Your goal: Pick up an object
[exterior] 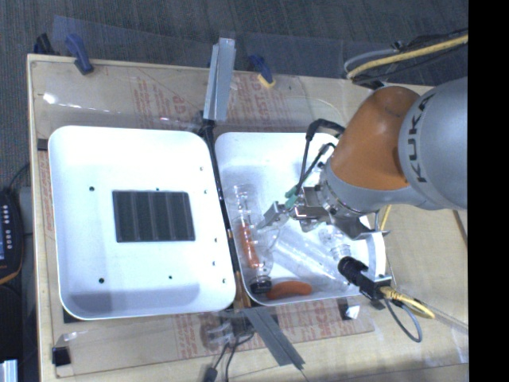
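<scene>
Several objects lie in the right bin (238,153). A clear plastic bottle (245,228) with orange inside lies along the bin's left wall, and a black cap (261,284) sits at its near end. An orange, carrot-shaped piece (290,289) rests against the front wall. A clear plastic piece (306,255) lies slanted in the middle. My gripper (278,212) hangs low over the bin's middle, just right of the bottle and above the clear piece. The orange-banded wrist (370,146) covers the bin's right half. Nothing is visibly held.
The left bin (79,213) has a dark ribbed rectangle (153,216) on its floor. A grey bar (218,78) stands at the back between the bins. Blue clamps (79,54) hold the bench's back edge. A yellow-tipped cable (406,302) trails off the right bin's front corner.
</scene>
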`<move>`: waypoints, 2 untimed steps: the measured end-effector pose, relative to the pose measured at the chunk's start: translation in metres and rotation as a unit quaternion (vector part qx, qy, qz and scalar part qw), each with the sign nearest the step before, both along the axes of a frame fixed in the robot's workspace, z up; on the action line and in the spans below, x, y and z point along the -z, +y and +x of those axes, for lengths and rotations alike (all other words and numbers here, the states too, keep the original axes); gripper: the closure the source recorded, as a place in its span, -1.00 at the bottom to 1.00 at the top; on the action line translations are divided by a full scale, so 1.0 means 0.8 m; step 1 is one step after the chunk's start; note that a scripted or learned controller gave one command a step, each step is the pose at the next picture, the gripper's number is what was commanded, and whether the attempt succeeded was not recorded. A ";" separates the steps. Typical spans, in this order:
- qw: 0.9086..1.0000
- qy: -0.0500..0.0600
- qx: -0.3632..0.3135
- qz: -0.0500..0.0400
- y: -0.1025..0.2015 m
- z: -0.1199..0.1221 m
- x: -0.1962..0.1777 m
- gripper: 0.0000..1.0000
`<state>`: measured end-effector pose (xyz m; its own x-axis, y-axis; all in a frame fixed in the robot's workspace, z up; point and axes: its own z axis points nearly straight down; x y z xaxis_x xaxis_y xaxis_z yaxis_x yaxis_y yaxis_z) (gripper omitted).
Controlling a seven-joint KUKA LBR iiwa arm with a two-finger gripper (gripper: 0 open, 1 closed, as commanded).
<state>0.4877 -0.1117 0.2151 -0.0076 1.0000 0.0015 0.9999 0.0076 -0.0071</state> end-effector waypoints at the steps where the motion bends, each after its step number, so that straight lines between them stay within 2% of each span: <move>1: 1.000 -0.007 -0.016 -0.002 -0.015 0.037 0.091 -1.00; 2: 0.998 -0.002 -0.062 0.000 -0.028 0.153 0.155 -1.00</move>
<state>0.6098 -0.1341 0.0912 -0.1321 0.9912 0.0009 0.9912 0.1321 -0.0030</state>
